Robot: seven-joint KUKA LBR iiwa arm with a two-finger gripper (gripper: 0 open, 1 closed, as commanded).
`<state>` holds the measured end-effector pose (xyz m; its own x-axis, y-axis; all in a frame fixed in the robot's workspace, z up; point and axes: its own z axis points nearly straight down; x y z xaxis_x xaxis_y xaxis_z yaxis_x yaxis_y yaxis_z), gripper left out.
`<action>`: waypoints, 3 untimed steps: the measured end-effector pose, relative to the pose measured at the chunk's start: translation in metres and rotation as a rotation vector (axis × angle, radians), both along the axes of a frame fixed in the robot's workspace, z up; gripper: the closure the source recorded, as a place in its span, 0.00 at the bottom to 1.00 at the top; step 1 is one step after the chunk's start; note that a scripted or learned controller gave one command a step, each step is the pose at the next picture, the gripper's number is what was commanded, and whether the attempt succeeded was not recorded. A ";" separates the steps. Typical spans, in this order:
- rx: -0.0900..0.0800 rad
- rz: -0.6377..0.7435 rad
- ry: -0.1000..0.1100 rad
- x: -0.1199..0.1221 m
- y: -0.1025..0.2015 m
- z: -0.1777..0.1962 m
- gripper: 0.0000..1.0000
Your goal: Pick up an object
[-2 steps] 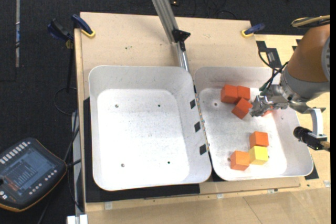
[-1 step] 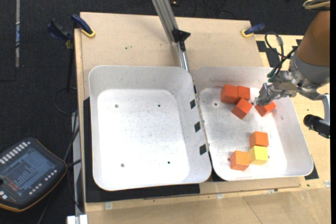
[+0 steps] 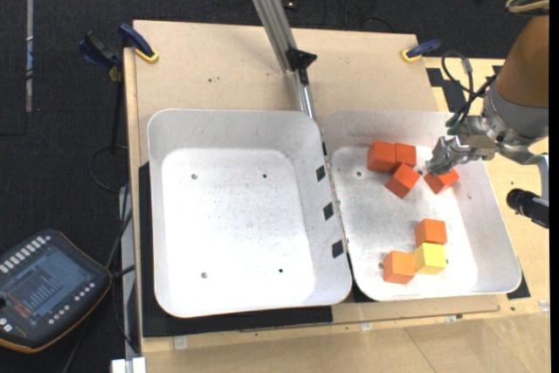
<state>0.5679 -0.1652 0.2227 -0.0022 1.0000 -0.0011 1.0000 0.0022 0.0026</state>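
Right bin (image 3: 489, 214) is the landmark. Gripper (image 3: 439, 163) is down inside it, near the bin's far right part, right by a red block (image 3: 444, 180) that sits just under/beside the tips. Can't tell jaw state: tips are small & blurred against the block, and nothing is visibly between them, so no claim of a hold.

Other blocks in the bin: orange pair (image 3: 390, 155) toward the bin's far middle, w/ a red-orange block (image 3: 403, 180) touching it on the near side. Near the bin's front: orange block (image 3: 431, 231), yellow block (image 3: 431, 258) and another orange one (image 3: 398, 266), clustered and touching.

Handling, my read: blocks look like small rigid cubes, prob. light wood or foam, not fragile, flat faces give ok friction. Best grip = two opposite flat faces, centred. Red block sits rotated, so jaws should align w/ its faces, else it may twist out.
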 end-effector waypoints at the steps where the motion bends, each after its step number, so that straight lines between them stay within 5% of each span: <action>1: 0.002 0.006 0.000 0.002 0.051 0.010 1.00; 3: 0.003 0.006 0.005 -0.014 0.153 0.011 1.00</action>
